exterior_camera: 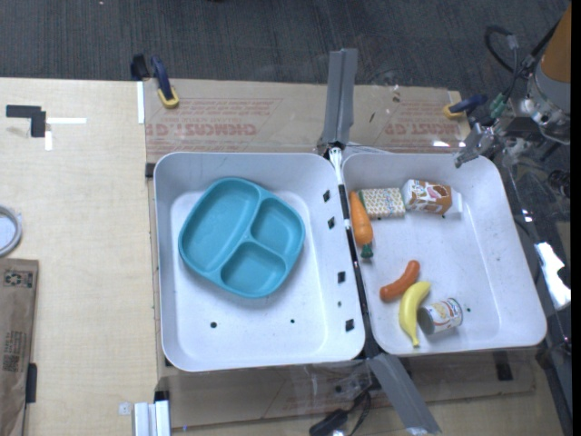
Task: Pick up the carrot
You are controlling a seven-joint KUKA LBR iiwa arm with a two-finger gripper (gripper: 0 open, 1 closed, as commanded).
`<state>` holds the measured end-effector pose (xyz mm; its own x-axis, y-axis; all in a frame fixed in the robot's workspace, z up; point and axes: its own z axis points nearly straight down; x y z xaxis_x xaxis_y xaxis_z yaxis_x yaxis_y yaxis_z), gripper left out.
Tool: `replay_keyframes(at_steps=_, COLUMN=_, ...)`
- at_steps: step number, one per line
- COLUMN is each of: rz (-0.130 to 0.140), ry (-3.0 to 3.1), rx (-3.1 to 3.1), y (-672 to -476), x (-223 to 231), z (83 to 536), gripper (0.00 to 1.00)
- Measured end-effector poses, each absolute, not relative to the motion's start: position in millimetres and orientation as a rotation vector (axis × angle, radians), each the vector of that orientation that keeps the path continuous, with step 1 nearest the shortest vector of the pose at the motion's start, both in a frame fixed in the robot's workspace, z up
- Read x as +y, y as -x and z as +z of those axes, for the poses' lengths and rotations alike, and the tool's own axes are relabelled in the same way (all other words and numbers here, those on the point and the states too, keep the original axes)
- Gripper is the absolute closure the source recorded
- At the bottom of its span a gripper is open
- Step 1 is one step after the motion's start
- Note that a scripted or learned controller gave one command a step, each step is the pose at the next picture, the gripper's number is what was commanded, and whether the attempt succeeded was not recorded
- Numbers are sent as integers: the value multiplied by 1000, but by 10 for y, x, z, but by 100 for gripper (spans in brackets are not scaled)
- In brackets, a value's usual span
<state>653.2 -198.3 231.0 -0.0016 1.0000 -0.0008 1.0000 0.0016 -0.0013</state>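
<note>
The carrot lay against the right bin's left wall, beside a snack packet. The tool hovered over the bin's far right corner, its opening impossible to tell. That wall could block a finger, spoiling the grasp.

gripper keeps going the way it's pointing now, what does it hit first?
The gripper sits over the right bin's far right corner, angled down and leftward. Continuing that way, it would probably first meet the bin's rim or bare floor. The juice carton lies further along; the carrot is further left. Depth is unclear.
</note>
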Motion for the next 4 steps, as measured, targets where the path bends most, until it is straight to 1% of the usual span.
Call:
replay_keyframes(at_steps=1, rz=1, ry=1951, rx=-2460, y=-5958, x=-1561, z=1181, gripper=0)
replay_keyframes(at_steps=2, rz=7, ry=2006, rx=-2396, y=-6520, x=-2095, z=925, gripper=0)
replay_keyframes(at_steps=3, rz=18, ry=2001, rx=-2395, y=-6501, x=-2110, z=1002, gripper=100)
replay_keyframes(at_steps=4, rz=0, ry=2024, rx=-2407, y=-6597, x=-1765, z=2330, gripper=100)
